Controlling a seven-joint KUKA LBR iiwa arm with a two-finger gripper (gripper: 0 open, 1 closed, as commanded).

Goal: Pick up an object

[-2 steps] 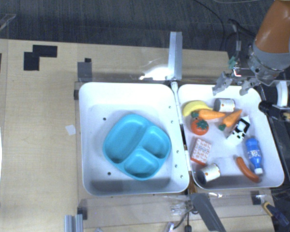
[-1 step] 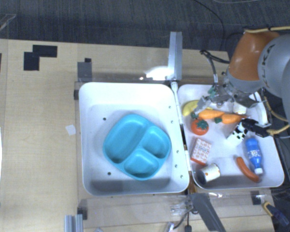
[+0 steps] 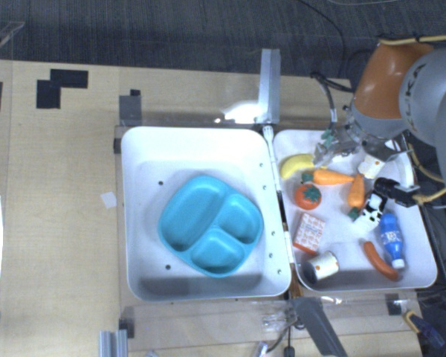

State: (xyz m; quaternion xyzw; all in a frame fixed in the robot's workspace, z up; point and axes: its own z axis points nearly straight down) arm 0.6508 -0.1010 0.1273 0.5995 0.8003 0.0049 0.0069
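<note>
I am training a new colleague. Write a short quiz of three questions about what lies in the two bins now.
1. True or false: the blue divided plate lies in the right bin.
2. Which lies nearest the front wall of the right bin: A) banana B) metal can C) tomato?
3. Fill in: the gripper hovers over the ___ bin.

Key: 1 false; 2 B; 3 right.

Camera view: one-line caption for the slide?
Gripper hovers over the toy-filled right bin, above banana and carrot; blue divided plate in left bin.
</note>
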